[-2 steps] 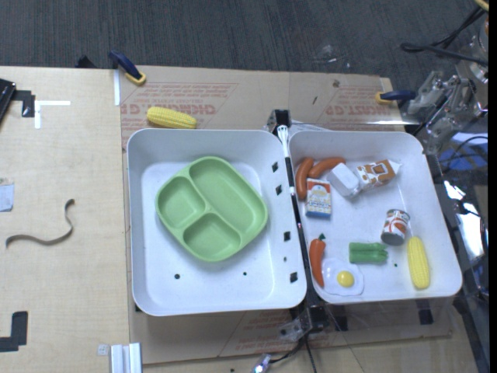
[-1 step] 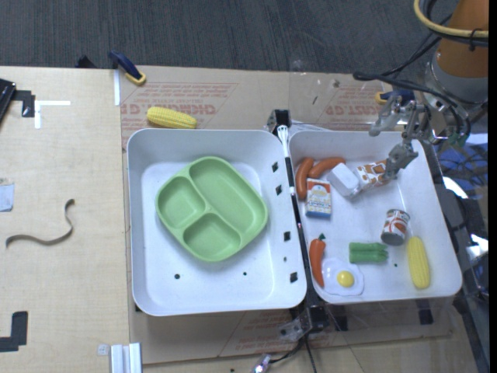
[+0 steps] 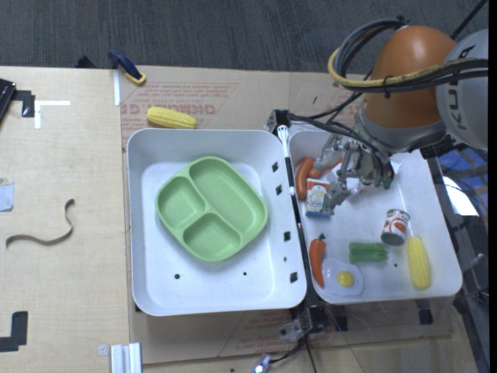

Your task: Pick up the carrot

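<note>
The small orange carrot with the green top (image 3: 317, 260) is lying in the right-hand shallow white bin (image 3: 435, 286), tucked along the left wall near the front corner, pretty much touching the fried-egg toy in its clear round dish (image 3: 345, 279). The two-finger gripper (image 3: 353, 179) hangs over the back half of that same bin, well apart from the carrot, sitting above a little white carton (image 3: 316, 198) and a reddish-orange sausage-looking thing (image 3: 304, 175); honestly can't tell whether it's apart or together from here, too much clutter around the wrist. If I were running this, I'd bring it forward toward the front-left corner and line up across the carrot's narrow width, because the wall and the egg dish leave little room either side. Also in that bin: a green pepper-ish piece (image 3: 367, 252), a red-and-white can (image 3: 395, 227) and a yellow corn cob (image 3: 418, 261). The left white bin (image 3: 147, 286) just holds a green three-compartment plate (image 3: 212, 207), nothing on it.
</note>
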Motion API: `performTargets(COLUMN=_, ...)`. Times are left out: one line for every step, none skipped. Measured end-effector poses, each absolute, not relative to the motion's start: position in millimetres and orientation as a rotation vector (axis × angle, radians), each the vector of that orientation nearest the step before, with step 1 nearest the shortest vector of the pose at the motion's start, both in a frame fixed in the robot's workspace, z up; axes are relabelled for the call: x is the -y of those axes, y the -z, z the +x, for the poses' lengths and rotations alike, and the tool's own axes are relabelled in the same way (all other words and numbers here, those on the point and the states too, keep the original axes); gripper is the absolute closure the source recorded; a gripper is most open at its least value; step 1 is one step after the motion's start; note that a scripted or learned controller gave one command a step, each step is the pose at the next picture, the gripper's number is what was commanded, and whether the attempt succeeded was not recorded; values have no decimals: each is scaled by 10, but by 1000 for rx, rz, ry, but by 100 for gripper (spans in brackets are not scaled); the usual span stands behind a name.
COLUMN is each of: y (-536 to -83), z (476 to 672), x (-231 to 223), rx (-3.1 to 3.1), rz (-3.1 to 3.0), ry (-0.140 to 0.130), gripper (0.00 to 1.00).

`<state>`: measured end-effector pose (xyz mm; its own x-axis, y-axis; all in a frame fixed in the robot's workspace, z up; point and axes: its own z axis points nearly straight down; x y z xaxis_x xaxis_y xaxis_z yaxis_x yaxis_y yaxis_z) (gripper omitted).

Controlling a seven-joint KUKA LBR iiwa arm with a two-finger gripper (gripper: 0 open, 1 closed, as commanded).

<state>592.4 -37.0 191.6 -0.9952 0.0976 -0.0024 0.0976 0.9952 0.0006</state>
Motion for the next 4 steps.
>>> performTargets(y=-1913, z=4966, x=408, rx=-3136, rz=194, ry=2, gripper=0)
performTargets(y=-1909, z=4779, x=-178, rx=-3124, rz=348, ry=1, gripper=0)
performTargets(y=-2173, z=4788, x=573, rx=-3137, rz=80, ry=1, gripper=0)
performTargets(y=-1908, z=4779, x=5, rx=-3106, rz=482, ry=1, gripper=0)
